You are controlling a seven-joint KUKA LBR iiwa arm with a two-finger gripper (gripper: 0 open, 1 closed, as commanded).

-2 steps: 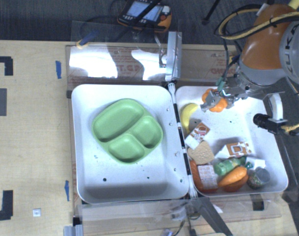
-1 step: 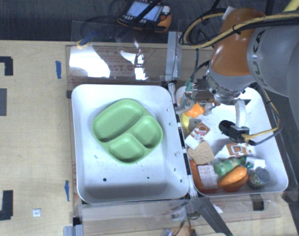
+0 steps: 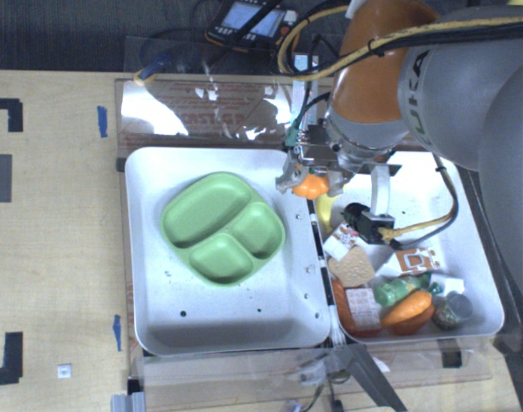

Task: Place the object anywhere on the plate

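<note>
**Orange thing riding at the bin divider, plate still waiting**

So the gripper (image 3: 311, 181) is hanging right over the wall between the two bins, and there's a small orange object (image 3: 311, 186) sitting between the jaws. Looks to me like they're pinching it, though it's small and half tucked under the wrist, so I'm not swearing on how solid that grip is. My guess is it's being held high and over the divider because it's getting carried across from the cluttered right bin (image 3: 476, 256) toward the left one.

The green plate (image 3: 222, 227), a three-compartment one, is lying in the middle of the left bin (image 3: 158, 307), at about 8 o'clock from the gripper and well apart from it. Nothing is resting on it. It's sitting slightly skewed, so any compartment is a fair target.

The leftover toy food is bunching up at the 5 o'clock end of the right bin: a carrot-looking piece (image 3: 409, 306), a cracker (image 3: 355, 268), some packets.

Both bins are sitting on a pale wooden table (image 3: 46, 256) with blue tape marks. Cables and a small screen device (image 3: 248, 20) are lying at 12 o'clock, past the bins.
</note>
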